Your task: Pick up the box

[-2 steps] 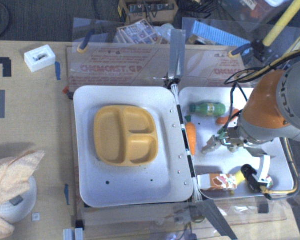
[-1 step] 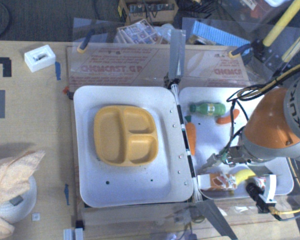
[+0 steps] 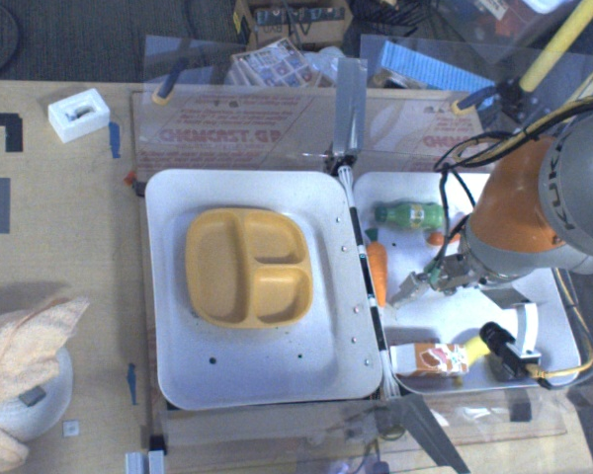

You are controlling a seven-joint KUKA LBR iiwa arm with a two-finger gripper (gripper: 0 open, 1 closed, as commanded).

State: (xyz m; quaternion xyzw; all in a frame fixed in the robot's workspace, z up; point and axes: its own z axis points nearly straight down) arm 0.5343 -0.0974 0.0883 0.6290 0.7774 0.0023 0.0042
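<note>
The box is not picked up yet.

The big grey arm (image 3: 544, 205) comes in from three o'clock and bends down over the right bin (image 3: 563, 309). The left bin (image 3: 168, 265) holds a yellow tray (image 3: 247, 265). In the right bin, a green bottle (image 3: 407, 213) lies at twelve o'clock and a carrot (image 3: 377, 270) lies at nine o'clock. The box (image 3: 440, 359) lies at six o'clock, against the near wall. The gripper (image 3: 415, 286) hangs in the middle, above the box and apart from it. I cannot tell if its fingers are spread or pressed together. Nothing is in it. I think it must go down toward six o'clock and grab the box.
</note>
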